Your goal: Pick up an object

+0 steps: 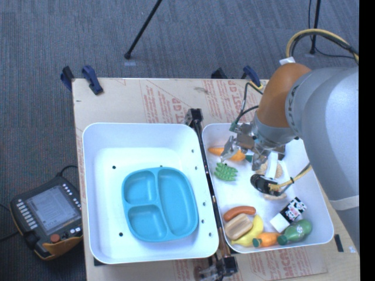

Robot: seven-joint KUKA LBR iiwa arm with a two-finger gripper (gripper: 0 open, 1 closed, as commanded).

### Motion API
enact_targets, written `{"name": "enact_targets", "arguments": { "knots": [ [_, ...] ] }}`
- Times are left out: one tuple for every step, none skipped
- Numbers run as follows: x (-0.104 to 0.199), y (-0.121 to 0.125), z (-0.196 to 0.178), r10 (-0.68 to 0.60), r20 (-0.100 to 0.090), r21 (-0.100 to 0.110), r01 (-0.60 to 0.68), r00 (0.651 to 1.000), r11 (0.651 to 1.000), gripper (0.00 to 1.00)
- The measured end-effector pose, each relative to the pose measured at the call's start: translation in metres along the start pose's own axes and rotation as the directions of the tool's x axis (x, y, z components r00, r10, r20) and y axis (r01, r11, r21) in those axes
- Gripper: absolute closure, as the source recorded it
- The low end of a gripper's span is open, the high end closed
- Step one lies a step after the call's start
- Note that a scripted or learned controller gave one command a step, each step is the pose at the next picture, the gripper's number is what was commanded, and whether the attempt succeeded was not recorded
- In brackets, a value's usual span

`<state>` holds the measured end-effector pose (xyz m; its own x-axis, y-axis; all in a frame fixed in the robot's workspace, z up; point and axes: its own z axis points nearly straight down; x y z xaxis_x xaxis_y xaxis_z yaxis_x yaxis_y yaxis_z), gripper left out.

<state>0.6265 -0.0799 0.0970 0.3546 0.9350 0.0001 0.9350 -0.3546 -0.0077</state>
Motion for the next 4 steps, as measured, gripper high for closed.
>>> {"name": "enact_targets", "arguments": {
  "knots": [
    [0.0,0.0,-0.01,-0.001,-0.001,0.002,0.001,1.0,1.0,1.0],
    [0.0,0.0,-0.01,-0.001,0.0,0.003,0.001,1.0,1.0,0.0],
    [0.004,0.016,0.01,0.172,0.0,-0.002,-0.172,0.985,0.985,0.0],
    [-0.01,0.003,0.009,-0.041,0.0,-0.003,0.041,0.999,0.999,0.0]
  ]
}}
